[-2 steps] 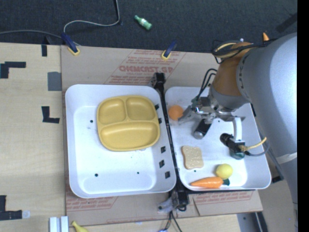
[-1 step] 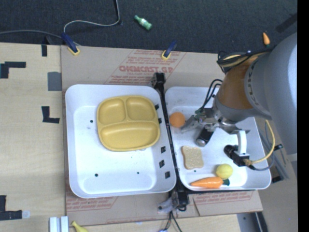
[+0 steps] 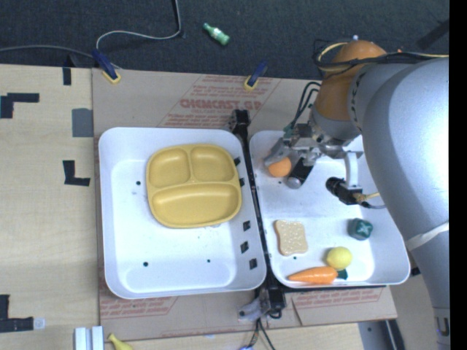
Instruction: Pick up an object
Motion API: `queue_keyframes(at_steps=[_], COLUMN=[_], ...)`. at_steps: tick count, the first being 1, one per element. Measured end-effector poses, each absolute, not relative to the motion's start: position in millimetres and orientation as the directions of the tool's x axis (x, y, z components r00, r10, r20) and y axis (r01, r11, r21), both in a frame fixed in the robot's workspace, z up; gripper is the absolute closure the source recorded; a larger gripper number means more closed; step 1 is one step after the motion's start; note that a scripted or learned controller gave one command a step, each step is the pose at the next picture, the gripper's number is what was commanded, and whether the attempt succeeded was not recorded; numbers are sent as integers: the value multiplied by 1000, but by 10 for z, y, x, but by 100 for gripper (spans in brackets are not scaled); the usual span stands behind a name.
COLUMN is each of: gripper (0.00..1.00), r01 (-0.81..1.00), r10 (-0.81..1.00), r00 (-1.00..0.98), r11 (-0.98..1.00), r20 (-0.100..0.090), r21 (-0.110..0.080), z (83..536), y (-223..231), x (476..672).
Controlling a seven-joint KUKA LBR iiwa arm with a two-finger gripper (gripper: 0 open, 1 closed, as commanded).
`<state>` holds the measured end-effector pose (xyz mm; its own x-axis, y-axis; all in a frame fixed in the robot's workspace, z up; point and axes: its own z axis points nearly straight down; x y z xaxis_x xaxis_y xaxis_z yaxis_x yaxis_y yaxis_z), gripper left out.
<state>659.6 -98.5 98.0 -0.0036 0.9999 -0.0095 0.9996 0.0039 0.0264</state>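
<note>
My gripper [image 3: 282,169] is down in the back left part of the right bin [image 3: 379,268]. It is open, and its two fingers [image 3: 271,156] stand on either side of a small orange round object [image 3: 279,168] that rests on the bin floor. Further forward in the same bin are a slice of toast [image 3: 291,237], a carrot [image 3: 314,274], a yellow lemon [image 3: 338,257] and a small teal object [image 3: 360,229].
The left bin [image 3: 117,217] holds a yellow divided plate [image 3: 195,184]. A black divider [image 3: 250,195] runs between the two bins. The grey arm fills the right side above the right bin. A small green item [image 3: 217,33] lies on the dark floor behind the bench.
</note>
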Motion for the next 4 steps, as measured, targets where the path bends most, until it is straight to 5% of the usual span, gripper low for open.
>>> queue_keyframes(at_steps=[1,2,3,4], gripper=[100,0,0,0], r01=[999,999,1000,1000], r10=[1000,1000,1000,1000], r00=[-4,-6,-2,-1], r11=[5,6,2,1], r20=[-17,-16,-3,0], r21=[42,43,3,0], z=[1130,1131,928,854], y=[-998,-987,-1124,-1002], x=[6633,6636,6651,5689])
